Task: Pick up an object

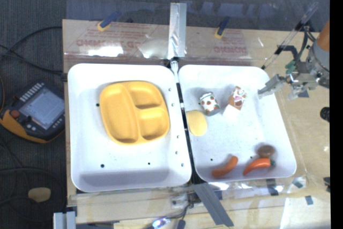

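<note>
The pincer (283, 87) hovers over the right white bin's (278, 131) right rim, holding nothing; its finger spread I cannot tell. An orange plastic carrot (258, 165) lies near the front wall, long axis running left-right, tilted.

We see a wooden bench (303, 131) bearing two white bins (80, 131) (278, 131) (side by side, touching).

R bin (278, 115): center floor free | toys along top+bottom | L bin (80, 131): yellow tray (134, 111) blocks middle
</note>
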You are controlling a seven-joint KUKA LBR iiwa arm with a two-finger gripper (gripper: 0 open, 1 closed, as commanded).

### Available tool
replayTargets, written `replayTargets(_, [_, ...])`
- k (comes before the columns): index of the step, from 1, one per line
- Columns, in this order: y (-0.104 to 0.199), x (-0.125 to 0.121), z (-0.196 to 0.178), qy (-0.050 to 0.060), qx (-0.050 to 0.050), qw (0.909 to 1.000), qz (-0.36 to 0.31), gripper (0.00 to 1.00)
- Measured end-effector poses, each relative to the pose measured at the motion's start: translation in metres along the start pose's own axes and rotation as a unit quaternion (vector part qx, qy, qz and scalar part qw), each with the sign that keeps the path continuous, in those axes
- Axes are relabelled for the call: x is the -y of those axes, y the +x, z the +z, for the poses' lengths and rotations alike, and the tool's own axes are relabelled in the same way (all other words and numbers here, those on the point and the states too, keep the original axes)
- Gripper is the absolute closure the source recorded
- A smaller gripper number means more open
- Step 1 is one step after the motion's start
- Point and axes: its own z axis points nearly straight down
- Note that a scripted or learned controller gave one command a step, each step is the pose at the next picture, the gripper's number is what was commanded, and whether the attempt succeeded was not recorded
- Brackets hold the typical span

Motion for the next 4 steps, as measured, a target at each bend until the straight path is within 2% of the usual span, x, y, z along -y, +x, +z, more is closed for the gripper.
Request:
replayTargets(1, [0.034,0.061,0.094,0.001,0.0,0.9951,0.099,0.0])
replayTargets(2, [0.01,0.001,0.162,-0.001,-0.005,0.9715,0.237,0.0])
replayTargets(3, [0.073,-0.061,0.172,-0.005,0.0,0.9417,0.336,0.0])
replayTargets(4, [0.071,-0.061,0.162,-0.005,0.003,0.942,0.336,1.0])
